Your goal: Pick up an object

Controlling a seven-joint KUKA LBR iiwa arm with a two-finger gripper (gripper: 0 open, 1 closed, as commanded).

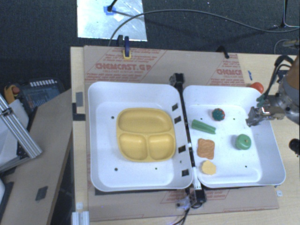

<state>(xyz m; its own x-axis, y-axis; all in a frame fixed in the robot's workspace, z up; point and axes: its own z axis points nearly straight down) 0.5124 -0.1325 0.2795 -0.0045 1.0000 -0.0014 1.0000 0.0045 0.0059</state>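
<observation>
The end effector (253, 116) hovers over the right white bin (269, 172); I cannot tell its state. Approach step, I judge: next it must descend onto the round green plastic piece (243, 142) nearby.

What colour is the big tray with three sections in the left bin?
Yellow. The divided tray shows clearly in the camera view, lying in the left bin.

left bin (101, 125): yellow three-compartment tray (144, 134) at centre | right bin (269, 172): dark teal round piece (218, 114) near far edge; green stick (203, 126) and orange slab (206, 147) toward left edge; yellow disc (208, 168) near-left corner; green apple-like toy (243, 142) right of centre | gripper (253, 116) over right rim
</observation>
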